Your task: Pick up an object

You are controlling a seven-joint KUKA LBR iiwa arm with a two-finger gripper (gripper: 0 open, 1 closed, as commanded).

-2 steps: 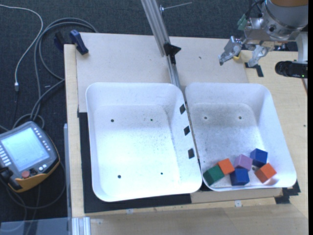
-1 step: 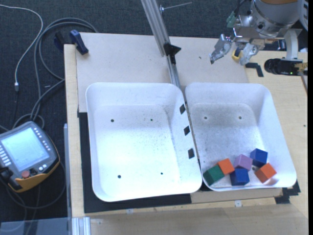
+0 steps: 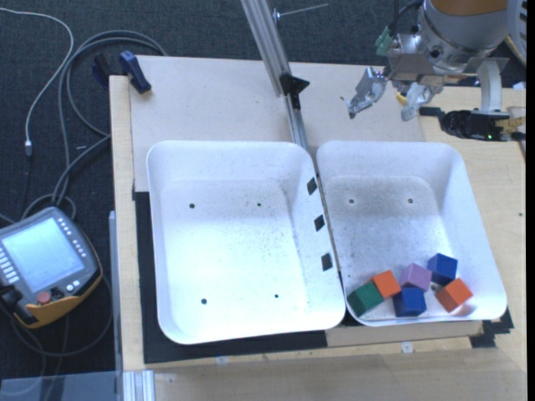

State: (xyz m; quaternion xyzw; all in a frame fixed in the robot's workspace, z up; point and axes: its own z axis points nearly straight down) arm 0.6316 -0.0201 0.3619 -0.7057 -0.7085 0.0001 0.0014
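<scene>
While the gripper point(image 3: 385, 98) is hovering at one o'clock, fingers spread and holding nothing, six blocks point(image 3: 409, 287) are sitting at five o'clock in the right bin point(image 3: 468, 192).

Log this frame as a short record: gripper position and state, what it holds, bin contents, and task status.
gripper position: gripper above the bench, beyond the right bin's far rim
gripper state: open, nothing between the fingers
left bin: no blocks
right bin contents: green block, two orange blocks, two blue blocks, purple block, clustered at the near edge
task status: nothing picked yet
</scene>
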